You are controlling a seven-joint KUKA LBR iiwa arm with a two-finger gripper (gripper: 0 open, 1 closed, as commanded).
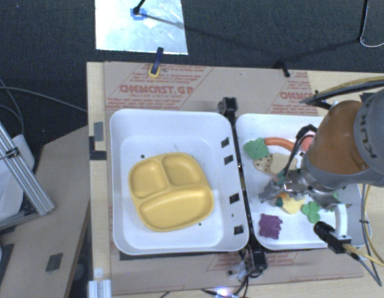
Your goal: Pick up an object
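Note:
The right bin (254, 126) holds several small toys: a green leafy piece (256, 148), an orange carrot-like piece (279, 141), a speckled beige piece (265, 162), a purple grape cluster (270, 226), a yellow piece (292, 205) and a green piece (312, 211). My gripper (280, 191) reaches down into the middle of this bin, just above the yellow piece and to the right of the beige one. The arm's orange band (337, 141) and grey wrist cover the bin's right half.
The left bin (120, 166) carries a yellow three-compartment plate (170, 191). A black divider clamp (229, 107) sits between the bins. Cardboard lies under both bins, and a metal frame stands at the far left.

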